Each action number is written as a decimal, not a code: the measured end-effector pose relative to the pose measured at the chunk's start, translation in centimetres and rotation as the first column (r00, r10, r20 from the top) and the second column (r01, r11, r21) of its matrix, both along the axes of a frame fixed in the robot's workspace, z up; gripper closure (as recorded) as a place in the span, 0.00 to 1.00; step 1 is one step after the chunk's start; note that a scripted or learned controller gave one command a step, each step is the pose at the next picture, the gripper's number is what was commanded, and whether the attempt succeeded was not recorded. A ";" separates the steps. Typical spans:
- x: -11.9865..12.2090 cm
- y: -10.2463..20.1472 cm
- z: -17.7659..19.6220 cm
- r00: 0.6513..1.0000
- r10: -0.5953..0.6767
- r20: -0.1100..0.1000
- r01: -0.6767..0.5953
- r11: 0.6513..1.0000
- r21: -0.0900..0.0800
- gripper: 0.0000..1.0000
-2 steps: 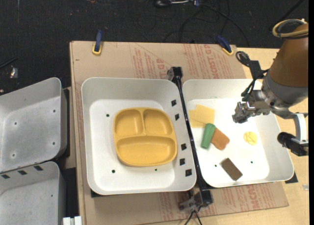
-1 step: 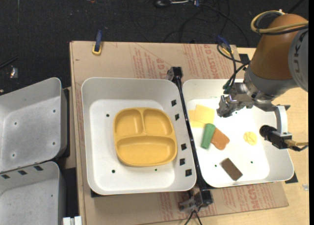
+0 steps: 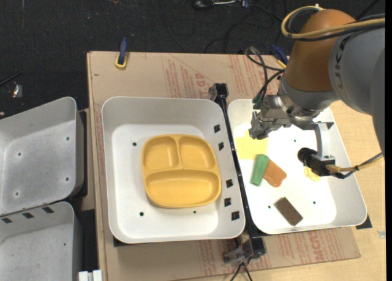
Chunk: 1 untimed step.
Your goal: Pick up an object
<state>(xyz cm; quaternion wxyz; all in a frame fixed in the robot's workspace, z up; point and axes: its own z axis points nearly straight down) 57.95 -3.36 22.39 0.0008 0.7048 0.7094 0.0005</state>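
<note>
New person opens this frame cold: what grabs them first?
Probably the yellow divided tray, alone in the left bin. Next, the grey arm with its orange band reaching in from the right, its gripper hanging over the right bin above a yellow piece, a green block, an orange block and a brown block.

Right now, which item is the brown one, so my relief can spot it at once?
Look in the right-hand bin, at its near edge. The brown block lies alone there, below the green block and orange piece: dark, flat, rectangular, touching neither.

Yellow tray [image 3: 181, 171] — green block [image 3: 260, 170]
</note>
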 end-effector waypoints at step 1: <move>1.6 5.1 -0.5 1.000 0.001 0.000 -0.001 1.000 0.001 1.00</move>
